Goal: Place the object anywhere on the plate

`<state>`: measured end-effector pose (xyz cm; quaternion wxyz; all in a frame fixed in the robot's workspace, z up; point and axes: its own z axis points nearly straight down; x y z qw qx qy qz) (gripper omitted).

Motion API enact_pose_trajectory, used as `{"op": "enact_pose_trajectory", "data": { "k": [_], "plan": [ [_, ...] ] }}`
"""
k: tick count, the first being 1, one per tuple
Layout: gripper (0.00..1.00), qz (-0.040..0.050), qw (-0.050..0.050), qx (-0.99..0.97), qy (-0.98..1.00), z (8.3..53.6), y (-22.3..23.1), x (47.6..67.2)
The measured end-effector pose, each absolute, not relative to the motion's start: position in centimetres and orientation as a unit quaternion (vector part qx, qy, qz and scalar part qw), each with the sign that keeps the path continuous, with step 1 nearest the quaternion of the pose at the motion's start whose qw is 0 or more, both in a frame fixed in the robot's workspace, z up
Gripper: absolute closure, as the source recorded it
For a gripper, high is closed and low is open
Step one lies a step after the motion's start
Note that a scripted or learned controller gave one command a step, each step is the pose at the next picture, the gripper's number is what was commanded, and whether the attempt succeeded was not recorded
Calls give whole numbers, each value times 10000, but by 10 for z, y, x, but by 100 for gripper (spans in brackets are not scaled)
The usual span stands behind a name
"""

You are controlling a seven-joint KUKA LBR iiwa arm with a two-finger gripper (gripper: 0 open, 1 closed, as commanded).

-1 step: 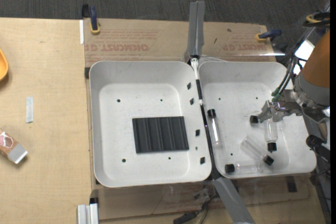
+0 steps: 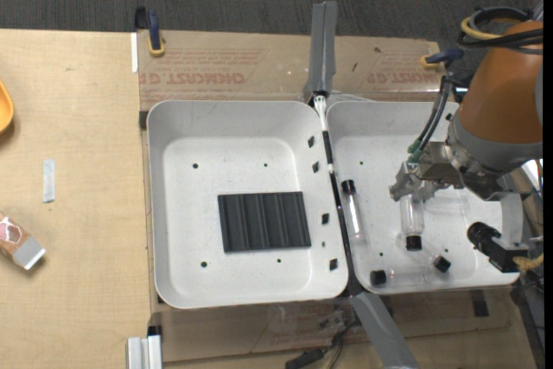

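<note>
Gripper [image 2: 413, 216] low in right bin [image 2: 371, 121]; finger state indiscernible. Advised: confirm hold before crossing to dark ridged plate [image 2: 263, 220], mid-left.

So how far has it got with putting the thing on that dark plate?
Barely started, it seems. The gripper hangs low in the right bin, among small black pieces; whether it grips one, I cannot tell. The dark ribbed plate lies in the left bin; carrying and placing remain.
</note>
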<state>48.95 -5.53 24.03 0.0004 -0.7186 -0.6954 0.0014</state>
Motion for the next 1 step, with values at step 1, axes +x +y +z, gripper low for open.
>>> {"op": "enact_pose_trajectory", "data": {
  "k": [1],
  "plan": [
    [100,26,12,-7946,-6072,190,16,478]
  ]
}}
